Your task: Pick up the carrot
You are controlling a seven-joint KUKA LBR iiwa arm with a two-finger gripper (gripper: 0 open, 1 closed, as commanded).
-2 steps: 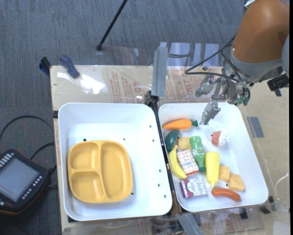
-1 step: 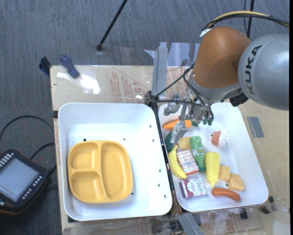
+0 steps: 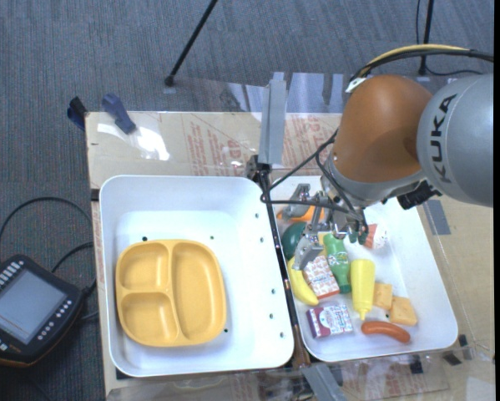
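In the camera view, the grey arm [image 3: 462, 136] enters from the right, its large orange band [image 3: 381, 128] bulging over the upper part of the right bin [image 3: 425, 266], and the wrist points down and to the left into that bin. The gripper [image 3: 323, 228] hangs low among cables and metal linkage, just above the cluster of toy food at the bin's left side; whether it is wide or narrow cannot be told from this angle, since the wrist hardware and the clutter beneath it blur together. An orange shape that seems to be the carrot [image 3: 293, 216] peeks out just left of the gripper, near the bin's upper left corner and beside a dark green round item [image 3: 293, 239]; most of it is hidden, and it cannot be told whether the gripper touches it. Below the gripper lie a green bottle [image 3: 339, 261], a yellow banana [image 3: 300, 284], a yellow mustard bottle [image 3: 362, 284], two small printed cartons [image 3: 320, 276], and a sausage [image 3: 386, 331] near the bin's lower edge. The left bin [image 3: 128, 199] holds a yellow divided plate [image 3: 171, 291]. A handheld control pendant [image 3: 22, 306] rests on the floor at far left.
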